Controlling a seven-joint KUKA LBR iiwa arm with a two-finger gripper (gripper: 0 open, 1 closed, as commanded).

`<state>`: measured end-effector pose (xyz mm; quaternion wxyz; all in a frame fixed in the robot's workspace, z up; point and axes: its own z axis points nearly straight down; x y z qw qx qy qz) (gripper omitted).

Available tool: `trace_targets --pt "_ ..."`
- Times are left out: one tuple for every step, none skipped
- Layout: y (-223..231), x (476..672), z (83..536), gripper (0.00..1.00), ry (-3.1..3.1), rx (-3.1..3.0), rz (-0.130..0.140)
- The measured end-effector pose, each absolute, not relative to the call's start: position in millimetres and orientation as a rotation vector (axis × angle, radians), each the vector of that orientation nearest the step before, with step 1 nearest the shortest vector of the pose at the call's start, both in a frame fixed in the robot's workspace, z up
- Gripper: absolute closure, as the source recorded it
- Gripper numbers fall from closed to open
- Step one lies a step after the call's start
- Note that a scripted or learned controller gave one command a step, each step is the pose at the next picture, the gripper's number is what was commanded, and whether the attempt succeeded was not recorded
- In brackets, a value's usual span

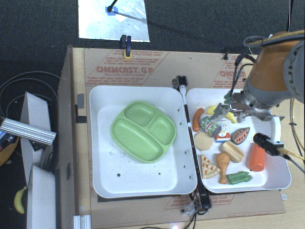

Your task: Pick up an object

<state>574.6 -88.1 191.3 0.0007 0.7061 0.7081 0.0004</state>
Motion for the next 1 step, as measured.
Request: trace_targets --pt "-106.6 504.9 94.4 0.00 2.221 2.215 0.003"
